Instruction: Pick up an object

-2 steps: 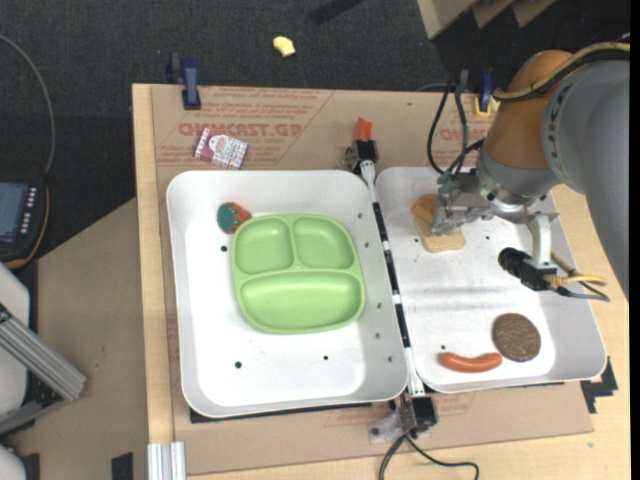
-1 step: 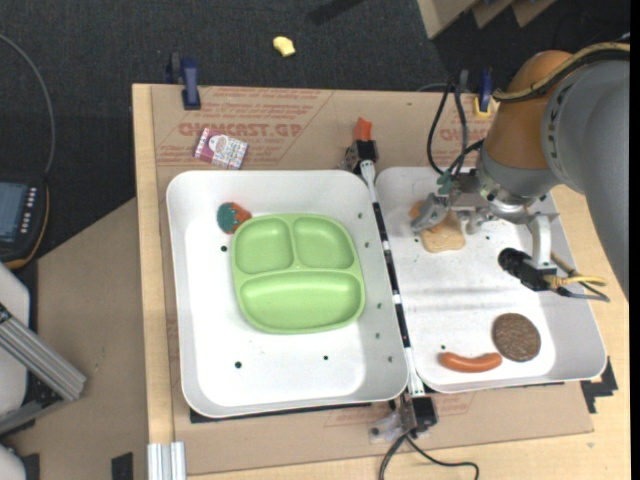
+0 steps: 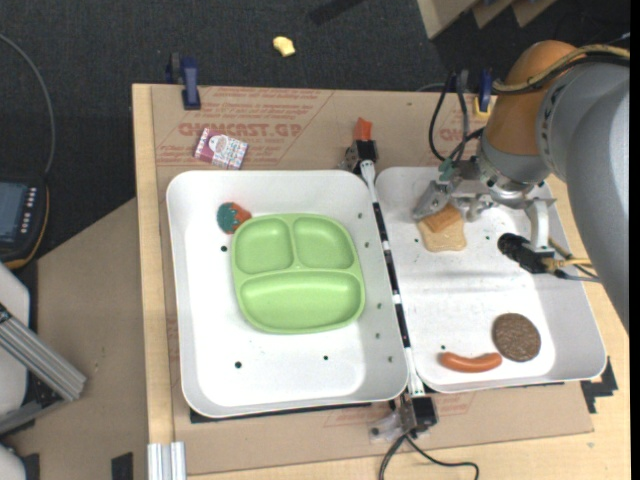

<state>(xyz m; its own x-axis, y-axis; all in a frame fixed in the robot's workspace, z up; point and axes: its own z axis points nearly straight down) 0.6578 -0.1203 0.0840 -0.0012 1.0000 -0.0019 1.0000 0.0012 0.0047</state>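
The bread slice [image 3: 444,233] lies in the right bin [image 3: 450,303], near that bin's far left corner.

Now look from the left. On the bench [image 3: 150,268], near its far left corner, you see a small pink and white card [image 3: 220,148].

In the left bin [image 3: 200,318], a small round red and green toy [image 3: 233,216] sits near the far left corner. Just beside it, a green plate [image 3: 297,273] with three parts fills the middle of that bin.

In the right bin, the gripper [image 3: 447,200] hangs right over the bread slice, at its far edge. You cannot tell if the jaws are wide or narrow, or if they hold the bread.

Near the front edge of the right bin lies a red sausage [image 3: 470,362]. A round brown patty [image 3: 516,336] sits just beside it, to the right.
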